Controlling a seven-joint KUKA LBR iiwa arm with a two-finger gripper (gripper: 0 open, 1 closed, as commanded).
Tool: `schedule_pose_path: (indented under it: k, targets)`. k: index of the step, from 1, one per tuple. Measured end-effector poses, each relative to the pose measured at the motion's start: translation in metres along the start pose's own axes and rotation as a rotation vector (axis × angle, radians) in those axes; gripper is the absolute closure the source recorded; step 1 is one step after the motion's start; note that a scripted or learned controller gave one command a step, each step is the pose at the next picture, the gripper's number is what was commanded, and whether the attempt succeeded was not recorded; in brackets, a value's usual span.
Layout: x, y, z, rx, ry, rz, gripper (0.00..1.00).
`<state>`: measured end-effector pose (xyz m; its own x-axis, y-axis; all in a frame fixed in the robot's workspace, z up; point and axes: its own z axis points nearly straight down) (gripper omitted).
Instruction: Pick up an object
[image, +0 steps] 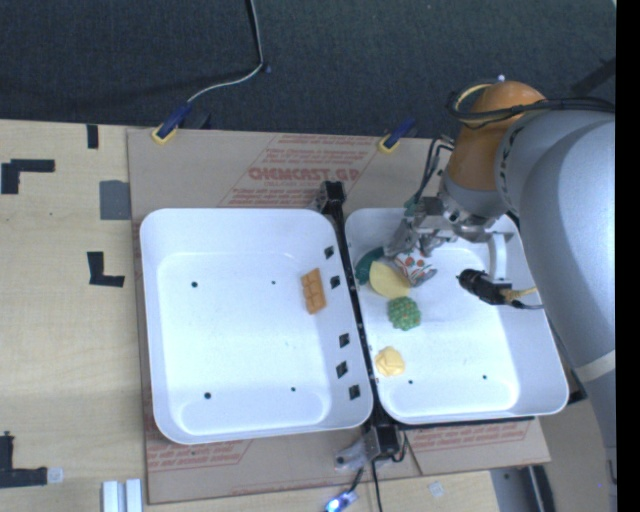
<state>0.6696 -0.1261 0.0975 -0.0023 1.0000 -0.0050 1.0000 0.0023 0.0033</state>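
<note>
My gripper (412, 246) is low over the back left part of the right bin (500, 390), reaching in from the right. Directly under its tip lies a small white object with red marks (415, 268). A pale yellow lump (387, 278) touches that object on its left, and a dark green piece (366, 261) pokes out behind the lump by the bin's wall. A green knobbly ball (404, 314) sits just in front of them. Nearer the front left lies a small yellow object (389, 361). An orange block (314, 290) rests in the left bin (200, 400) near its right wall.
The arm's grey body and orange band (495, 130) overhang the right bin's back right. A black cable end (480, 285) hangs over that bin's right side. A black divider with clips (345, 300) runs between the bins. Cardboard lies under both.
</note>
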Motion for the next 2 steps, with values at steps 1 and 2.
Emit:
schedule_pose_path:
  k: [1, 2]
  targets:
    - [0.056, -0.049, -0.093, -0.001, 0.007, -0.003, 1.0]
    - [0.124, -0.069, -0.105, 0.005, 0.009, -0.006, 1.0]
